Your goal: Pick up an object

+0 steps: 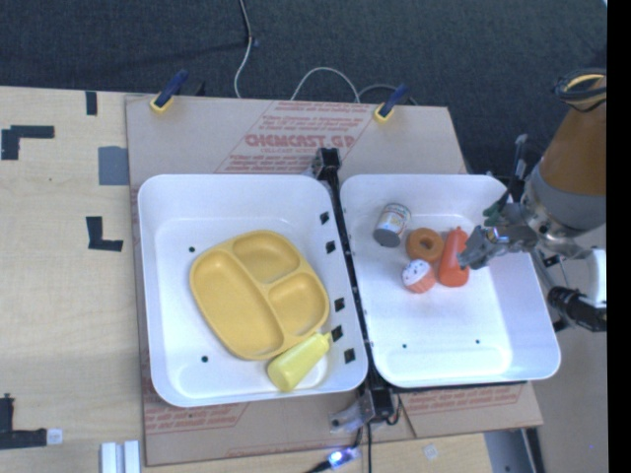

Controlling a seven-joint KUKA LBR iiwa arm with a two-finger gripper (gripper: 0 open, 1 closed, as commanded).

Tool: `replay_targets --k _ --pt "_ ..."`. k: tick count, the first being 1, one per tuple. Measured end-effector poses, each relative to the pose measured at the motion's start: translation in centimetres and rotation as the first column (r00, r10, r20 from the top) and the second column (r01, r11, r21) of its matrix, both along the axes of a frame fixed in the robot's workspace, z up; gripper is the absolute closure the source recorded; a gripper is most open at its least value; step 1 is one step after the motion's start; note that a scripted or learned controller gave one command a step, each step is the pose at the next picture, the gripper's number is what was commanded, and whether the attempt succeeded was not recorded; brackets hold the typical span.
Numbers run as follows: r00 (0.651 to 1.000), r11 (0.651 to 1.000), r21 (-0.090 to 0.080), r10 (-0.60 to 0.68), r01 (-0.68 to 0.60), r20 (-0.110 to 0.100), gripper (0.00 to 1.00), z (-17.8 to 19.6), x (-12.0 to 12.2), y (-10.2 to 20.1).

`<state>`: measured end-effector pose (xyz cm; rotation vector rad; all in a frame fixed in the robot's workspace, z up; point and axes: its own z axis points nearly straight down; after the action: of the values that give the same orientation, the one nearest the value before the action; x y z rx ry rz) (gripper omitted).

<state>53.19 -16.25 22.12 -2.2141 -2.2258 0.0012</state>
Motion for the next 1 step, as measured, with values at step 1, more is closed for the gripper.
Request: replay_targets --k 1 --pt "1.000 1.000 0.000 0.000 0.000 -0.001 1.00 -0.74 -1.13 5.15"
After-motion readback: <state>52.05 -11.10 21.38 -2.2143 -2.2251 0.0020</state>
